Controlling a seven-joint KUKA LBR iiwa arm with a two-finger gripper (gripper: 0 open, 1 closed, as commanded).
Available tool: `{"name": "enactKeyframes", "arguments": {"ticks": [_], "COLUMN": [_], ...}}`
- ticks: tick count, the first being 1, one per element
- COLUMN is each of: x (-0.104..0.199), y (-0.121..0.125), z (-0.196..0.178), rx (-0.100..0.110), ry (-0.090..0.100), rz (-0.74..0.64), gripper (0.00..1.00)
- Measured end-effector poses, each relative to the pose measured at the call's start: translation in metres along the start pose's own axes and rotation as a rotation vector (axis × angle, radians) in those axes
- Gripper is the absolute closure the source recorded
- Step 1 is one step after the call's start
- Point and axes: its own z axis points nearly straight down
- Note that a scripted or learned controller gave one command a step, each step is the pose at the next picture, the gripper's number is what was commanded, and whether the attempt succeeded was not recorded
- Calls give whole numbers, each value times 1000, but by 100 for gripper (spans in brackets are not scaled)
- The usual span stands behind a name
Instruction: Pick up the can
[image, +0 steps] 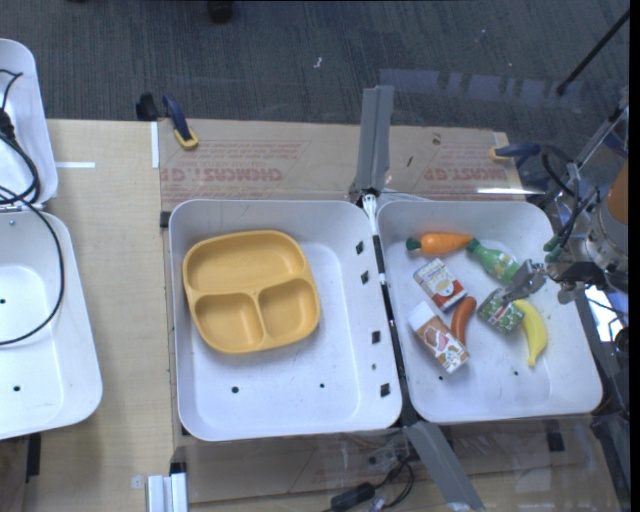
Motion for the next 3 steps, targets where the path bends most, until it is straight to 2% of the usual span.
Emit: {"name": "enactKeyframes", "arguments": {"ticks": [1, 2, 3], "x": [-58, -57, -47], "y": [14, 35, 119], "z": [59, 163, 163], "rx": [1, -2, -2], "ry": [1, 5, 0], "rz": [42, 143, 184], "gripper": [0, 0, 0]}}
